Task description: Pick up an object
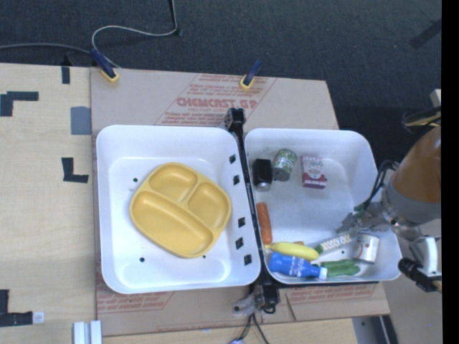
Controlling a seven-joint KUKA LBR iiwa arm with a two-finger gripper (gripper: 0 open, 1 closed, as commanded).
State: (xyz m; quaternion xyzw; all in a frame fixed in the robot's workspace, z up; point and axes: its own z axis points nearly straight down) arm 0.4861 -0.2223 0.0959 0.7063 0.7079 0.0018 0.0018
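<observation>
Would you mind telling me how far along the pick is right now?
Done: the gripper is down in the right bin, near the silver cylinder. In hand: nothing visibly. Left: grasp and lift; the banana and blue bottle still lie there.

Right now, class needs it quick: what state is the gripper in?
Gripper: low at the right bin's right side; open or closed cannot be told.
</observation>
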